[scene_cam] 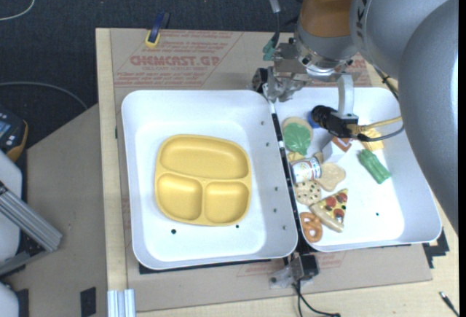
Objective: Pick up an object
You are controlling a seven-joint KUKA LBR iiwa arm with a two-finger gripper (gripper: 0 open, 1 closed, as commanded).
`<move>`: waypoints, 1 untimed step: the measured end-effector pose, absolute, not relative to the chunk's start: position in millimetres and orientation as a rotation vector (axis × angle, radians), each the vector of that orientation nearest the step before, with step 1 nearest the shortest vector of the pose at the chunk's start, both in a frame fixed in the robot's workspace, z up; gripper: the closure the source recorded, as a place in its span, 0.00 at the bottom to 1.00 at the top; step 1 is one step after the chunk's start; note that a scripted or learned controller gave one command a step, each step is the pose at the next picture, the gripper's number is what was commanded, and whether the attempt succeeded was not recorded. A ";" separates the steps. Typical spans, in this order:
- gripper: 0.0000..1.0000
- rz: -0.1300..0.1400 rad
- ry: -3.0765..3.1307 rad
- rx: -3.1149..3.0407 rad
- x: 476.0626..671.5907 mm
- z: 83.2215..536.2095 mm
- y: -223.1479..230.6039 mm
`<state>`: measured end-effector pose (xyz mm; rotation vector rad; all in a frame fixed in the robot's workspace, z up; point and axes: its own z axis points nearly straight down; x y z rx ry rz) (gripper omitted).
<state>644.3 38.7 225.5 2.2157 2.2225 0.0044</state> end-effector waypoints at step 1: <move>1.00 0.005 2.223 2.216 654.0 234.5 64.2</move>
